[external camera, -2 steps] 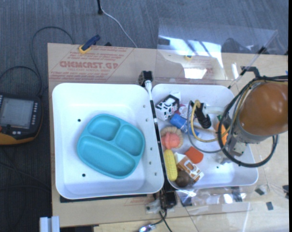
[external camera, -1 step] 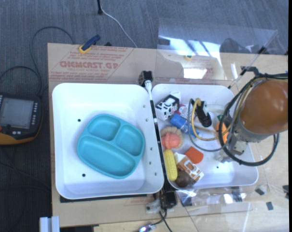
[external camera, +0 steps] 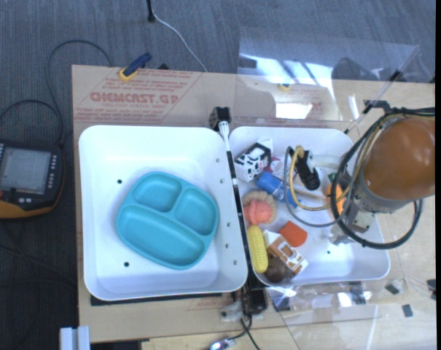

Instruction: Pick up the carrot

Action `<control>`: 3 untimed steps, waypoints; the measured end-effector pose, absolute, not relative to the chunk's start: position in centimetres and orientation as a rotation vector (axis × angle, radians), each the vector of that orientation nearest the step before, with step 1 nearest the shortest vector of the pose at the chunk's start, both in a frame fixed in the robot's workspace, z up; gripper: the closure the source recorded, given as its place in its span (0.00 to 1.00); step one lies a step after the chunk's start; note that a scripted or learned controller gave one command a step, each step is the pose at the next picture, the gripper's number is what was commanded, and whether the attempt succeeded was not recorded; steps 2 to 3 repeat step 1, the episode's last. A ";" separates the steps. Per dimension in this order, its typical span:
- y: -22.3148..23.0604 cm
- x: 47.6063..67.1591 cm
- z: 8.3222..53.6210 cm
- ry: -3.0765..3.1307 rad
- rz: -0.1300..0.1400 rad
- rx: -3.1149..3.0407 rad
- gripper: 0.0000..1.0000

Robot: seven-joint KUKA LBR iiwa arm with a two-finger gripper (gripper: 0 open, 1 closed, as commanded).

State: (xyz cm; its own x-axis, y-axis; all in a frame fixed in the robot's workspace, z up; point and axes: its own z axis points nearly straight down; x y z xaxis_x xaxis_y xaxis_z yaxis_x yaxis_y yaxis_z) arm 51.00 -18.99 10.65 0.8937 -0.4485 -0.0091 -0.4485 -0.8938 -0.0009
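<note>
An orange-red wedge [external camera: 294, 233], which looks like the carrot, lies in the right bin [external camera: 366, 267] near its middle front. A small orange sliver [external camera: 337, 191] shows at the left edge of my wrist; I cannot tell what it is. My gripper [external camera: 343, 211] hangs over the right part of this bin, under the orange band [external camera: 401, 159], which hides most of it. It stands to the right of the wedge and apart from it.
The right bin also holds a black-and-white cow toy [external camera: 252, 160], a blue piece [external camera: 270, 183], a pink ball [external camera: 260, 211], a corn cob [external camera: 257, 246] and a small printed box [external camera: 286, 254]. A blue divided plate [external camera: 168, 219] lies in the left bin [external camera: 103, 152].
</note>
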 end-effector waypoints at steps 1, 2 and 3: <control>-17.6 51.0 9.1 0.320 -0.005 -3.136 1.00; -17.6 51.0 9.1 0.320 -0.005 -3.136 1.00; -17.6 51.0 9.1 0.320 -0.005 -3.136 1.00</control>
